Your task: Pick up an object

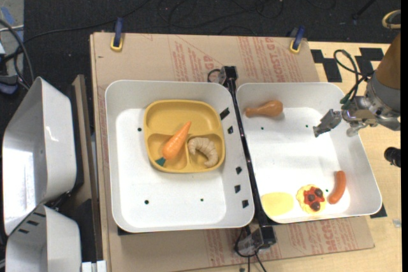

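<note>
The gripper (336, 123) hung over the right bin's (288, 143) far right side, near the rim, and its dark fingers (326, 122) looked spread apart with nothing between them, so the pick was judged not yet begun. Any object would have served the task. Nearest in that bin lay the drumstick (264, 110) toward the back, alone on bare white floor; the sausage (338, 186) sat by the front right wall, with the pizza (312, 198) just beside it and the yellow disc (277, 203) further left. The drumstick seemed the better target: it had room on every side, and closing across its narrow bone end would probably give a surer hold than on the rounded meat. The sausage, close to the sloping wall, risked a finger catching the rim. A straight descent, centred over the chosen piece and with the fingers set across its short axis, looked wise. In the left bin (127, 200), the plate (185, 136) held a carrot (176, 141) and a shrimp (204, 150), well apart from the arm. The arm was cut off at the frame's right edge, the fingertips were small and dark, and their height above the floor could not be told
</note>
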Controlling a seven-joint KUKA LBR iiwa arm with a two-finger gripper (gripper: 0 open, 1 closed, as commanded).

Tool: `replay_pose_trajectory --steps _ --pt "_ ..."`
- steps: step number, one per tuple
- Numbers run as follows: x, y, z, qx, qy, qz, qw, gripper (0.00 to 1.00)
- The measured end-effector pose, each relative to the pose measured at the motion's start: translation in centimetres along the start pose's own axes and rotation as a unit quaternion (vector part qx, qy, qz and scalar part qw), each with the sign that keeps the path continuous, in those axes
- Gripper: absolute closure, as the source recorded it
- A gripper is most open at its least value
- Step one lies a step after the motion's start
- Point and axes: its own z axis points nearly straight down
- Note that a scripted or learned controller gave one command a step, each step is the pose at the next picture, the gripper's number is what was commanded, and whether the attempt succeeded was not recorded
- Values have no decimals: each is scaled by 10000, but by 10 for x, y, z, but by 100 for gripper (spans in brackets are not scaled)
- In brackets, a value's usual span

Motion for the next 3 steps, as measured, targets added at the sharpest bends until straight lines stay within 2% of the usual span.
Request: replay_pose_trajectory --steps 1,2,3 --pt "2 1 64 6 4 -3 10000 0" --pt "2 2 50 -24 -5 -5 10000 100" --pt "1 7 -14 -44 -14 -26 10000 100"
